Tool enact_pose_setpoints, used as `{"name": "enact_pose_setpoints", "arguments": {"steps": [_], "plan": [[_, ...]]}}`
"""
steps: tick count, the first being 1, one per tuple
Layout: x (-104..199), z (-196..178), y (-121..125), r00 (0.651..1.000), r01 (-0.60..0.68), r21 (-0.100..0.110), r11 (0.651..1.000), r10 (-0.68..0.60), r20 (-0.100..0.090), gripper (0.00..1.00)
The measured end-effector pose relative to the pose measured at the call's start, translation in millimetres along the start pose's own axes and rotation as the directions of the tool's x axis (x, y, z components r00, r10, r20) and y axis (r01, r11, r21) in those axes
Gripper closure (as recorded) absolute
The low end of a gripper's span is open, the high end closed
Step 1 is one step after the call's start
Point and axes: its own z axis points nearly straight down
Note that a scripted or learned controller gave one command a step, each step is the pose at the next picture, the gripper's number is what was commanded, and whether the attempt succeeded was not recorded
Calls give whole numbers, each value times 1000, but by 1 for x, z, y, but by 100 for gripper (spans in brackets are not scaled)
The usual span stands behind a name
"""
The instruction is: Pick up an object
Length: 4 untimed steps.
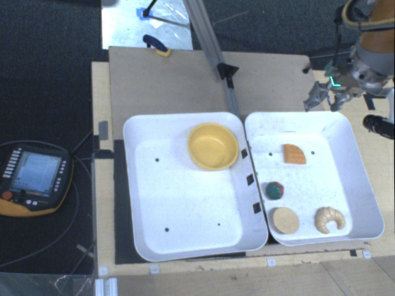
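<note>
In the right bin [355,165] lie an orange wedge-shaped piece [294,154], a small dark green and red ball [274,190], a round tan cookie [285,220] and a croissant [329,219]. A yellow bowl [213,145] sits at the back of the left bin [154,227]. My gripper [327,97] hangs above the bench just behind the right bin's far rim, open, with nothing between its fingers. It is well away from every object.
A grey pole [207,29] on a black clamp slants across the bench behind the bins. A teach pendant [31,177] lies on the floor at the left. Both bins share a middle rim with black clips [250,179].
</note>
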Motion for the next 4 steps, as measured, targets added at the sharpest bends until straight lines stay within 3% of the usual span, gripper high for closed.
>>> {"name": "enact_pose_setpoints", "arguments": {"steps": [1, 3, 4], "plan": [[0, 0, 0, 1000, 0, 0, 1000, 0, 0, 0], [-5, 88, 0, 1000, 0, 4, 1000, 0, -1, 0], [-2, 150, 1, 1000, 0, 5, 1000, 0, -1, 0]]}}
